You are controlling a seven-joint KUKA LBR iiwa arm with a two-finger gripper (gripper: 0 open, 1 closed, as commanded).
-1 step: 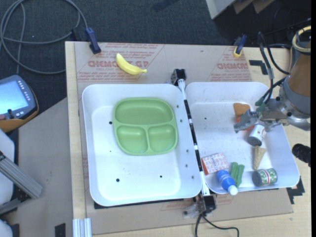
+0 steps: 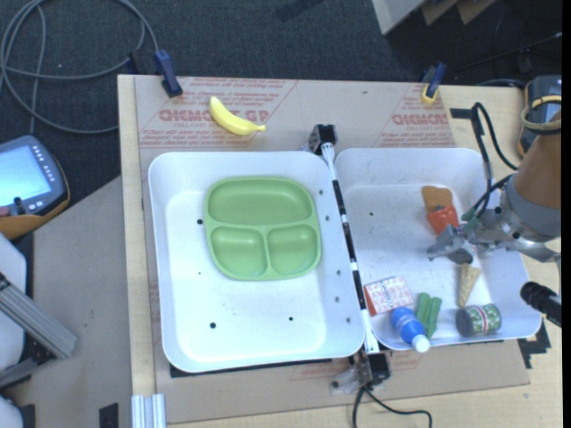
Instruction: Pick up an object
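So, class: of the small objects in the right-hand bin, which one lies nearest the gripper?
The orange-red object, just left of the gripper. The cone, can, green piece and bottle lie lower down.

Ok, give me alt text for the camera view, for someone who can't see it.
The end effector hangs low in the right bin, among a carrot, cone, can and bottle. The left bin holds a green divided plate; a banana lies on the bench behind.
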